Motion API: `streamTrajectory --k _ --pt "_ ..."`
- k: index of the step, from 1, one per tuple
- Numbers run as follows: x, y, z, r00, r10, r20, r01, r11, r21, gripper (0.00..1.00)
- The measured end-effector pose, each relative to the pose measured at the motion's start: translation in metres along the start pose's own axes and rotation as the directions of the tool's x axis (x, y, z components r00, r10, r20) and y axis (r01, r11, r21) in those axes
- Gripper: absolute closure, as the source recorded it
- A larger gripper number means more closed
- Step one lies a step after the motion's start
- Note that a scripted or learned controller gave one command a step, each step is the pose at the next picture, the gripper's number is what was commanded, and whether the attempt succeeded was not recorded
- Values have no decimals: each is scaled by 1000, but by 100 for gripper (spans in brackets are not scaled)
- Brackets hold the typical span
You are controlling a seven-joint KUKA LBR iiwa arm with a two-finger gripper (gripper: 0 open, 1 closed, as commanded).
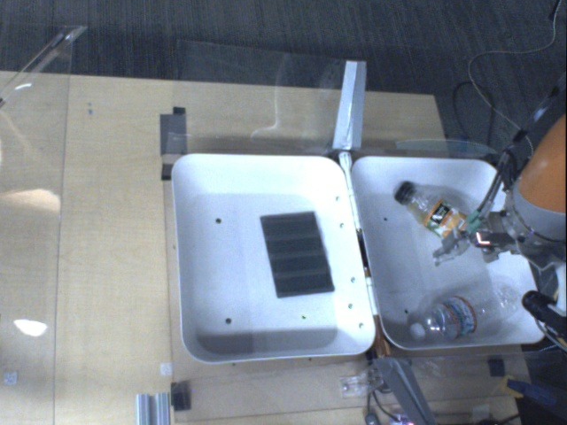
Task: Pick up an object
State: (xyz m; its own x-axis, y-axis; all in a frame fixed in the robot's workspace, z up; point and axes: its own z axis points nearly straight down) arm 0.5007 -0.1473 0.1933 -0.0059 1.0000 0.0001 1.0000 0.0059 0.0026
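Gripper [462,240] at right bin [390,264] centre, fingers spread, holding nothing. Small bottle [427,209] toward back edge: light, rigid, slick; grasp across body. Clear bottle [447,317] near front edge.

Just left of the gripper [462,240] a small black-capped bottle [428,209] lies close, a clear plastic bottle [447,316] lies below it near the right bin's [390,264] lower rim, and bare white floor stretches farther left.
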Motion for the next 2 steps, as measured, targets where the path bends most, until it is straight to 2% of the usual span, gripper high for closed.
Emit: streamTrajectory --k 1,2 --pt "23 -12 0 998 68 -1 -68 998 -1 0" --pt "1 51 8 997 77 0 -77 997 -2 0"
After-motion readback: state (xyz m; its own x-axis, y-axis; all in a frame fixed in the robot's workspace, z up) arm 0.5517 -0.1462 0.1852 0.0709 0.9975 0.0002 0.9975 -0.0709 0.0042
